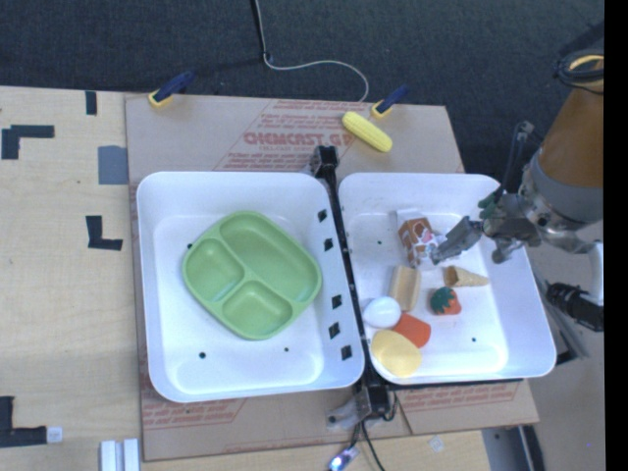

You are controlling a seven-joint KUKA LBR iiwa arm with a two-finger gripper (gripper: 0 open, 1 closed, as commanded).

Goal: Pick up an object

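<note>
I see a brown-and-white snack packet (416, 235) lying in the right bin (510, 356), just left of my jaws (446, 247), whose tips hang over the bin floor beside it. I cannot tell how far the jaws are parted, and nothing shows between them. Below the jaws lie a cone (465, 278), a strawberry (446, 300) and a tan block (404, 287). Far left, a green plate (252, 275) sits in the other bin (162, 361).
</note>
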